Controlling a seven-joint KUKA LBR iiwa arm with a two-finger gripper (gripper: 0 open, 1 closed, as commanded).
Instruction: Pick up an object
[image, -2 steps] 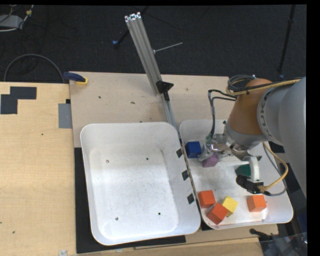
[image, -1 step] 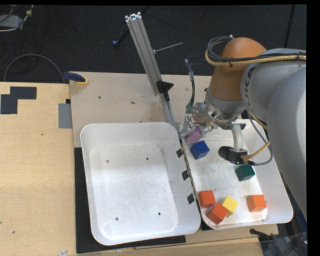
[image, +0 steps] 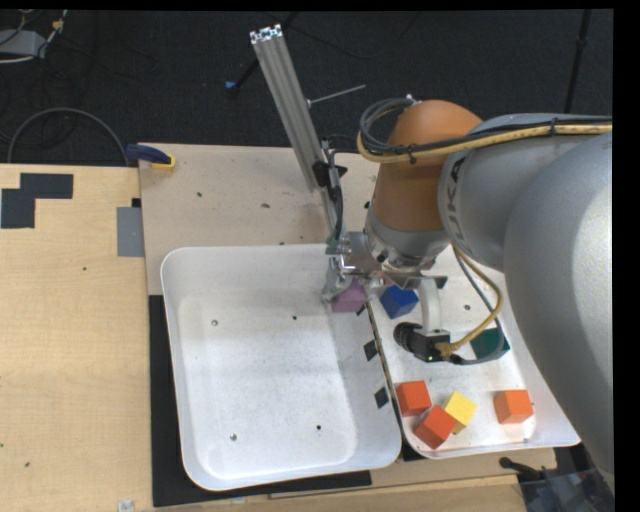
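Right bin holds 5 blocks; hand pinches purple block over left bin

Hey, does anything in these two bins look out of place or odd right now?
One thing: a purple block sits by the left bin's right edge, under the hand, apart from the blue, orange and yellow blocks in the right bin. Nothing looks spilled or damaged.
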